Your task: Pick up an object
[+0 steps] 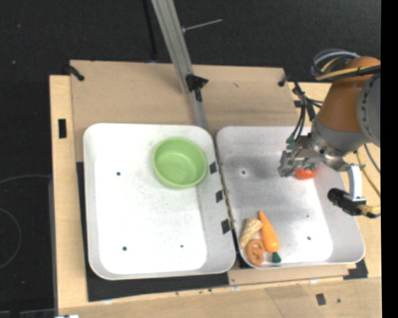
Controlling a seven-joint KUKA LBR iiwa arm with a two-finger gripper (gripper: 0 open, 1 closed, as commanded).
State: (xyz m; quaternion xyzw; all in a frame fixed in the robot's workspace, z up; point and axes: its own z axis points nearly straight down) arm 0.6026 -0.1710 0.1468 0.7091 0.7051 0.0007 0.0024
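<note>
Hovering claw [293, 165] in right bin [318, 240] | red object [306, 172] touching | grip: cannot tell

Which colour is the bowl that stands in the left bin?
Light green. The bowl shows best in the camera view, near the bin's upper right part.

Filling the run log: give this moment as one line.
gripper: over right bin, at red object | carrot: front edge | green bowl: left bin

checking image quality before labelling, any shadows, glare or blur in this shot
Camera view: even overhead light, no hard glare on the white bins; soft grey shadow on the right bin floor left of the claw; green bowl sharp; the red object by the claw is small and hard to identify.
</note>
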